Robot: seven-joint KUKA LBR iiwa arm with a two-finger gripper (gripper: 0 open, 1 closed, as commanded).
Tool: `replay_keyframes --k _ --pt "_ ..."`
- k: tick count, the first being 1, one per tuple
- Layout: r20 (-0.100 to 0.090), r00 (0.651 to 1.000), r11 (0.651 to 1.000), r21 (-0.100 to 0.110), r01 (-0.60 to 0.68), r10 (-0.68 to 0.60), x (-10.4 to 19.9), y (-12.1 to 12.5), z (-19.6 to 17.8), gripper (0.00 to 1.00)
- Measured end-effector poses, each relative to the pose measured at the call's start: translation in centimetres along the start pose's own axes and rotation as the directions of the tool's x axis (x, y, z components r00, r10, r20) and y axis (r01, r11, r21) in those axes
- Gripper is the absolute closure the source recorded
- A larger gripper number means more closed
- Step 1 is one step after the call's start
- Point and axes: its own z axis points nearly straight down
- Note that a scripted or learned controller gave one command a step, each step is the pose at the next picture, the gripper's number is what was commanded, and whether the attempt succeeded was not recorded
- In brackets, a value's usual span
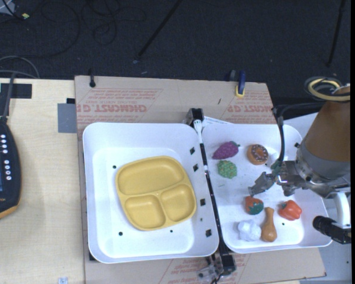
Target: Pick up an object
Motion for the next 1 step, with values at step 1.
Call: replay_keyframes --k 1 --pt "-0.005 1.000 1.000 0.012 0.000 0.000 0.33 -1.95 10.05 0.00"
